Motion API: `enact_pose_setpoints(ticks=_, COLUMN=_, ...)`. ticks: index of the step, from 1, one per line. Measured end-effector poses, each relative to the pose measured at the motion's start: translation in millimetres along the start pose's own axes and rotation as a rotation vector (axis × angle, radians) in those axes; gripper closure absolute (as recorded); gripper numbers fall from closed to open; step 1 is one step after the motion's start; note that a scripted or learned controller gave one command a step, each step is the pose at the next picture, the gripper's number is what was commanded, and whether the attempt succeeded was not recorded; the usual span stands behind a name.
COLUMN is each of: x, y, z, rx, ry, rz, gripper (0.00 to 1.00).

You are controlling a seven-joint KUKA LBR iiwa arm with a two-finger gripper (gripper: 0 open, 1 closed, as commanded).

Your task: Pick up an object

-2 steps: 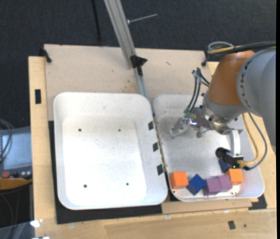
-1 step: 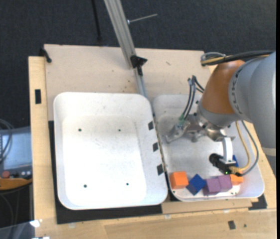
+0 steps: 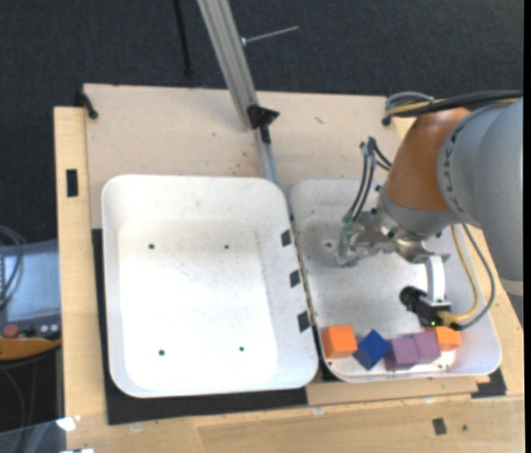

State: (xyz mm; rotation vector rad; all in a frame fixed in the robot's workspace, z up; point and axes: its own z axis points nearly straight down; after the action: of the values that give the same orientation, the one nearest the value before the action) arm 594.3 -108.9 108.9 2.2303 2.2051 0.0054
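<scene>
Along the near edge of the right bin [image 3: 326,201] lie an orange block [image 3: 340,341], a blue block [image 3: 373,349] and a purple block [image 3: 414,350], with a small orange piece [image 3: 448,338] at the right end. My gripper [image 3: 350,250] hangs over the upper left part of that bin, well above the blocks in the view. Nothing shows between its fingers. The arm's orange band [image 3: 425,163] and grey body cover the bin's right side.
The left bin [image 3: 199,281] sits beside the right one. A slanted metal bar [image 3: 232,55] rises from the bench behind the bins. A pendant with cables [image 3: 20,295] lies off the bench at the left.
</scene>
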Motion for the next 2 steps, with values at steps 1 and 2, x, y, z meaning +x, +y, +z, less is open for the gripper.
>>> enact_pose_setpoints(ticks=1, x=-2.2, y=-7.2, z=-58.4, rx=-0.001, ry=0.000, rz=-0.006, gripper=1.00)
enact_pose_setpoints(ticks=2, x=-10.6, y=-10.4, z=-106.9, rx=-0.001, ry=-0.001, rz=-0.003, gripper=1.00)
